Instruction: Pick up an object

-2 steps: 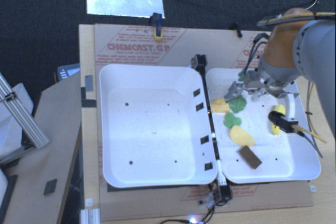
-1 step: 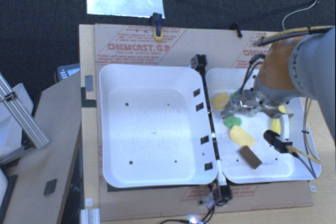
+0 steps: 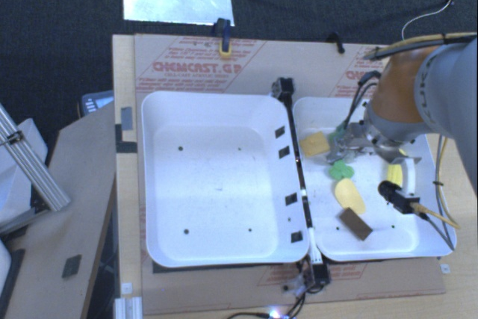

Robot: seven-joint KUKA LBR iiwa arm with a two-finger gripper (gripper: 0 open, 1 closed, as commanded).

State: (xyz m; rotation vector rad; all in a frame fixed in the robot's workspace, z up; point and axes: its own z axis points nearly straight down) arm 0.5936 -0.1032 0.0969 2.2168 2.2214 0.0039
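- Looking down at a slant on a bench covered with brown cardboard (image 3: pixel 194 65) printed in red lettering.
- Sitting side by side on it, two shallow white plastic bins with rounded corners and smooth, slightly speckled floors.
- Showing in the left bin (image 3: pixel 160 110), only a bare floor with a few small dark dots.
- Lying in the right bin (image 3: pixel 310 107), a handful of small objects grouped toward the middle.
- Resting near the inner wall of that bin, a pale yellow block (image 3: pixel 314 143) with a soft, spongy look and squared edges.
- Lying just below and to the right of it, a small bright green lumpy piece (image 3: pixel 342 169).
- Lying below the green piece, a smooth yellow oval object (image 3: pixel 349 196), tilted.
- Lying beside the oval's lower end, a flat brown rectangular block (image 3: pixel 355 223), angled.
- Standing nearer the right wall, a small yellow piece (image 3: pixel 394 175), partly hidden.
- Reaching in from the right, a thick grey arm (image 3: pixel 448 90) with a glossy orange band above the wrist.
- Hanging low over the right bin, the gripper (image 3: pixel 345 148), between the pale yellow block and the green piece; cannot tell how far open, nor whether anything is in its grasp.
- Trailing from the wrist, dark and yellow cables (image 3: pixel 418 211) crossing the bin's right side.
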